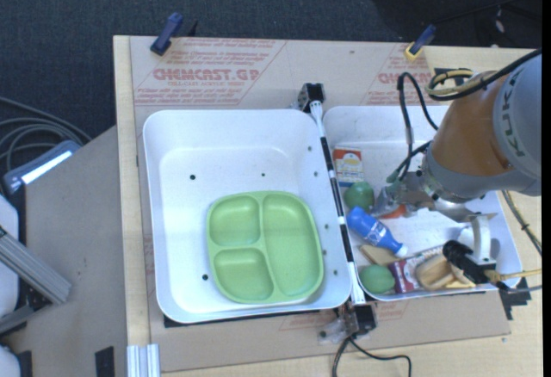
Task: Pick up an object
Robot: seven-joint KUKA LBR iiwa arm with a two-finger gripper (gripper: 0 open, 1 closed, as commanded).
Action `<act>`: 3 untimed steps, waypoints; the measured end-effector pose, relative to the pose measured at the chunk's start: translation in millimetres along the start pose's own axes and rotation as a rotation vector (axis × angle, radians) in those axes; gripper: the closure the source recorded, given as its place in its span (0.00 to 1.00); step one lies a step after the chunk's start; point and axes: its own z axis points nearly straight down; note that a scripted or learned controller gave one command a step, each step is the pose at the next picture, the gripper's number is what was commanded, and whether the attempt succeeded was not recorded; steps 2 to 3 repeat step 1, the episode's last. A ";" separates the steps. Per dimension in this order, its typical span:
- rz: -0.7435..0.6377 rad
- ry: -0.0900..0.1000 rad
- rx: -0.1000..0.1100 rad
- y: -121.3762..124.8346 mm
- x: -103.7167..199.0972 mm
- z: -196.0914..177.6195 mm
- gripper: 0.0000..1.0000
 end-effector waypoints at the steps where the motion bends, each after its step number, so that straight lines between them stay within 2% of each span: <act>1: -0.003 0.001 -0.001 5.8 46.2 -121.7 1.00; 3: -0.003 0.001 -0.001 5.8 46.2 -121.7 1.00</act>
